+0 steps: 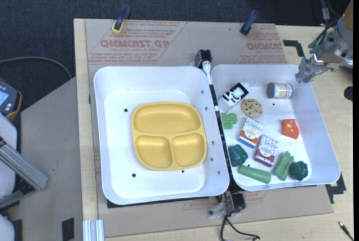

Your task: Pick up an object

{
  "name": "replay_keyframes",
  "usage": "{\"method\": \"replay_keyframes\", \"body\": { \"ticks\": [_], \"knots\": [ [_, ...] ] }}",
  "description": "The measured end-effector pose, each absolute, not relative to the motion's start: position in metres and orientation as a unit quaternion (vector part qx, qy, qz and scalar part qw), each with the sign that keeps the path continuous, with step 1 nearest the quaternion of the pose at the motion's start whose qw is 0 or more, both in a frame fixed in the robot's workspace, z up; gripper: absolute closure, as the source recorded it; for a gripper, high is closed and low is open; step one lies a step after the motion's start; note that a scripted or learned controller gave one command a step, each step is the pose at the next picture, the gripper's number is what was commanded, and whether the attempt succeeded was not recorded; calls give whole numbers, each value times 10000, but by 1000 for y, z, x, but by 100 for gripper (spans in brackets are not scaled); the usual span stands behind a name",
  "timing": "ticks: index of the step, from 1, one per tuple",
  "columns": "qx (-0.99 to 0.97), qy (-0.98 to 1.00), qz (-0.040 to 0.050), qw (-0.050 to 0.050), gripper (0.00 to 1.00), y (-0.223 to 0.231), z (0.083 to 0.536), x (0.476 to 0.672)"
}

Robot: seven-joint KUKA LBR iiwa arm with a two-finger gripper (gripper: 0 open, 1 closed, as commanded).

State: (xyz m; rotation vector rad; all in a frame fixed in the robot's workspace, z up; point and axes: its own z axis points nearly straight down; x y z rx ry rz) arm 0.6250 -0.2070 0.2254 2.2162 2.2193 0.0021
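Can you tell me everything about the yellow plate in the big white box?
The yellow plate looks like smooth plastic, with rounded corners. It has three sections: one wide section across the far side and two smaller ones nearer the camera. It lies flat, right way up, in the middle of the left bin. Nothing sits in it.

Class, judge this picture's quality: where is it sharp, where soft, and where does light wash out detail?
Camera view: the yellow tray is sharp and evenly lit; the white bins' surfaces are bright, nearly washed out; the tool at the right looks soft and blurred; small items' labels are too tiny to read.
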Motion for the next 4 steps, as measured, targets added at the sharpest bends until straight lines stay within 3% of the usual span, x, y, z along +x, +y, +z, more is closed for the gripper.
{"method": "replay_keyframes", "body": {
  "ticks": [2,3,4],
  "knots": [
    [7055,7087,-8,-30,100,-116,215,580],
    [7058,7084,-8,-28,100,-74,223,544],
    [7067,7075,-1,0,100,-71,214,556]
  ]
}}
